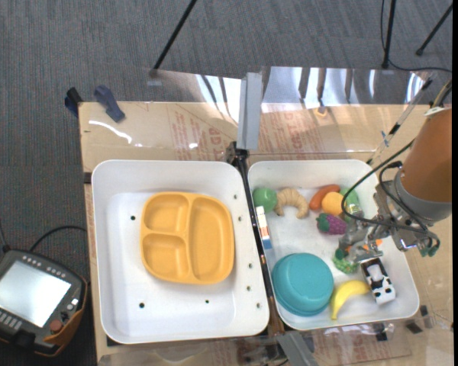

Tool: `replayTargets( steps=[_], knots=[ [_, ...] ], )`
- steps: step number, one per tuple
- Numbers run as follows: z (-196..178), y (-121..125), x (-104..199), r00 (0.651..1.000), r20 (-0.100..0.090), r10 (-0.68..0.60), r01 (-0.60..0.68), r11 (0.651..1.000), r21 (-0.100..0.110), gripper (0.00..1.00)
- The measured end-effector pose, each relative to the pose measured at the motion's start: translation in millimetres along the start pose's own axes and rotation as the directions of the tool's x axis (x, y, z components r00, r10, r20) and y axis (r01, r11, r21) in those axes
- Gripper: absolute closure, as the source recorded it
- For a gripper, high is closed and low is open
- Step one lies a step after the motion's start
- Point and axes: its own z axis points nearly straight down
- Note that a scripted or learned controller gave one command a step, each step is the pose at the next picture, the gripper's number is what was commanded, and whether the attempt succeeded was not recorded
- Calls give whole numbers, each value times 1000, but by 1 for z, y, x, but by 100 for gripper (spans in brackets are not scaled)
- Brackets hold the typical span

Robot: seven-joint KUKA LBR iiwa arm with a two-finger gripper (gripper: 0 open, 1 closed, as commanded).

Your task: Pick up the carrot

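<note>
Nothing lifted yet: I see the carrot (324, 196) lying at the right bin's (286, 315) far edge, beside the lemon (333, 203). Hand (360, 244) hovers nearby; grip state unreadable.

Grey carpet (99, 36) surrounds a cardboard-topped bench (168, 128), with black tripod legs (179, 25) behind it.

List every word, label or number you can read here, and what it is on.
None can be read for certain.
Red print on the bench's clear sheet: mirrored and too blurred.
Small packet between the bins: label too small.
Pendant screen: glare, unreadable.
</note>
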Motion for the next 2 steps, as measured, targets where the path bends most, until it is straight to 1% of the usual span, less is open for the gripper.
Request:
replayTargets(
  steps=[1, 2],
  knots=[
    [27, -18, 5, 999, 0, 39, -39, 999, -1, 100],
    [61, -44, 10, 981, 1, 194, -194, 981, -2, 100]
  ],
)
